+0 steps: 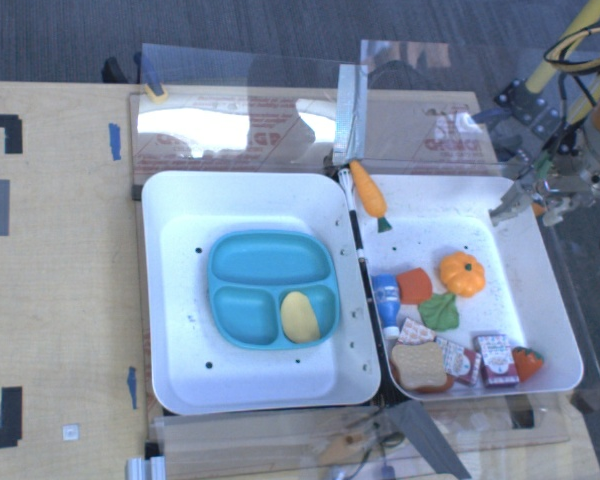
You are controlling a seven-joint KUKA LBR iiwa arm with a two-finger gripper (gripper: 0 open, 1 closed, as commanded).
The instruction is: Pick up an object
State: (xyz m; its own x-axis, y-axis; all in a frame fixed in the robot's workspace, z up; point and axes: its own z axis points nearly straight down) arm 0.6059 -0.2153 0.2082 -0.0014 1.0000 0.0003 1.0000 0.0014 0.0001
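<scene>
From above, we see the gripper at the far right corner of the right bin, over its rim; we cannot tell how it is set. Inside that bin, the orange pumpkin lies nearest to it, with a carrot on the bin's far left edge. The left bin holds a blue tray carrying a yellow lemon.

On the counter, the left shallow white bin holds a blue 3-compartment plastic tray with a yellow lemon-shaped toy, while the right white bin holds an orange toy pumpkin and a toy carrot.
</scene>
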